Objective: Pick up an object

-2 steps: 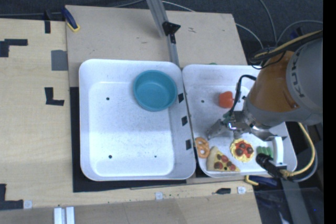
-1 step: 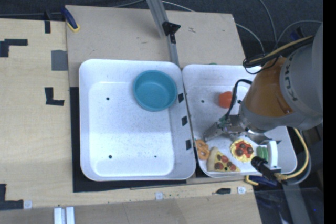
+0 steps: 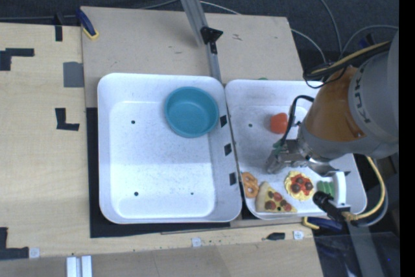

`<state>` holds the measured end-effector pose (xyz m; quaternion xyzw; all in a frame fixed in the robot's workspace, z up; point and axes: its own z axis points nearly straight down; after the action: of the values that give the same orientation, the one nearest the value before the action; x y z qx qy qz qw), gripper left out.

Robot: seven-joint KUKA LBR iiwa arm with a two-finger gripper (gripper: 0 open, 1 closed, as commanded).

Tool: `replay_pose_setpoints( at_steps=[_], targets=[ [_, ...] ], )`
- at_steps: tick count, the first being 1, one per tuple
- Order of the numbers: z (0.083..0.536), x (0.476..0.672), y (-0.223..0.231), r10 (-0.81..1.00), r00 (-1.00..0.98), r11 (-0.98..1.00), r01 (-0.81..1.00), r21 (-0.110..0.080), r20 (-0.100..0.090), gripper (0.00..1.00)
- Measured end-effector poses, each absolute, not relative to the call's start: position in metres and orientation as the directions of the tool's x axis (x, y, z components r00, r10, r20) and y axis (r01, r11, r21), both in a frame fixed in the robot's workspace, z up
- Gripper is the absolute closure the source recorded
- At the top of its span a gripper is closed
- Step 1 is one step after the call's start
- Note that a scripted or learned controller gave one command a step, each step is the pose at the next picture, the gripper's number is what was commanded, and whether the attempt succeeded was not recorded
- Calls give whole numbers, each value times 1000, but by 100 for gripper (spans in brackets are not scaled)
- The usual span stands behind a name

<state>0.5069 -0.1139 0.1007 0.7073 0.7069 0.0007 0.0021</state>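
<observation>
No brand, label or writing can be read on any item here. The worktop (image 3: 259, 42) carries two shallow white bins side by side. The left bin (image 3: 117, 185) holds one thing, a blue bowl (image 3: 191, 111), which sits upright in the far right corner of that bin, close to the divide between the two.

The right bin (image 3: 249, 100) holds several small toy foods. An orange-red ball (image 3: 279, 122) lies near the middle of the bin, apart from the rest. Along the near edge, a pretzel (image 3: 249, 184) lies at the left, a pizza slice (image 3: 272, 199) with red spots lies just beside it, and a small round pizza (image 3: 299, 185) lies to the right of the slice, close to it. A green piece (image 3: 325, 189) shows just past the round pizza, partly hidden by the arm.

The arm (image 3: 363, 100) reaches in from the right, its orange band above the wrist. The end effector (image 3: 280, 161) hangs low inside the right bin, between the ball and the pizza pieces, just beside the round pizza. Its dark fingers blur together against the bin floor, so whether they are spread or pressed together cannot be told; nothing appears to be between them.
</observation>
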Motion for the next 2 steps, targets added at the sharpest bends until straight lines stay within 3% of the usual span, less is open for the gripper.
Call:
replay_pose_setpoints(
  at_steps=[2],
  targets=[
    [213,512,-118,1000,-1,1,1000,4,0,100]
  ],
)
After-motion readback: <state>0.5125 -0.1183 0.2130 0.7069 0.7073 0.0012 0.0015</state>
